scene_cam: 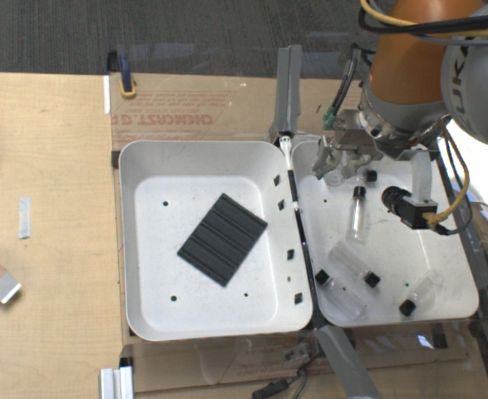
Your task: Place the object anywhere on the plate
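Two white bins sit side by side on the bench: the left bin [135,248] has a dark ribbed rectangular plate [223,239] lying flat and skewed near its middle, and the right bin [455,293] holds several clear plastic objects, among them a tube [357,214] near the bin's centre and pieces [343,285] toward its front edge. The gripper [337,166] hangs low over the back left corner of the right bin, well apart from the plate; I cannot tell how its tool end stands, nor whether anything is in it. The tube lies just in front of the gripper, and whether they touch is unclear.
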Available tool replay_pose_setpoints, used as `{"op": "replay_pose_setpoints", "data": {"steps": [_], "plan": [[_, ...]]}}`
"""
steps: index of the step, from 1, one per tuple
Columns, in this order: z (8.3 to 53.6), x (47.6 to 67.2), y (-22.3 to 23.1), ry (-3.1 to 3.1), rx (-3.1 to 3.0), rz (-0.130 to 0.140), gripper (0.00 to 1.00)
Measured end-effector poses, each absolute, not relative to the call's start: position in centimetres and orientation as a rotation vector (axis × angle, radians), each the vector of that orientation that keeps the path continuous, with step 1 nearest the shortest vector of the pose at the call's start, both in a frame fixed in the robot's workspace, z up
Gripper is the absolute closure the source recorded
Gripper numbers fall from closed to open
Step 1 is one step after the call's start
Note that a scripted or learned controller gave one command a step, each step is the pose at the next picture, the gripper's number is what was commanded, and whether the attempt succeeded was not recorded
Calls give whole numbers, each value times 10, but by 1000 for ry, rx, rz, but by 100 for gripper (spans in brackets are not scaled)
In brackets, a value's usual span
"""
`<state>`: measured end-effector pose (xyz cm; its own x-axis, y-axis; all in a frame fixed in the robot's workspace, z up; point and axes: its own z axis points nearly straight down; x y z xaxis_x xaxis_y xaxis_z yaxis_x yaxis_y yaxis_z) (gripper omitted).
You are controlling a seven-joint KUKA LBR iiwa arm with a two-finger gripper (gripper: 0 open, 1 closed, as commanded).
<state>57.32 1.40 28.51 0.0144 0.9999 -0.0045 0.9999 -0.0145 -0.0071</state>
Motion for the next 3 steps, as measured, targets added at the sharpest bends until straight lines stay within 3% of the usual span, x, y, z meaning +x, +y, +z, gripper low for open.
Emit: {"op": "replay_pose_setpoints", "data": {"steps": [2,3], "plan": [[300,574,11,-2201,-2237,25,100],[244,624,40,-2093,-2342,8,100]]}}
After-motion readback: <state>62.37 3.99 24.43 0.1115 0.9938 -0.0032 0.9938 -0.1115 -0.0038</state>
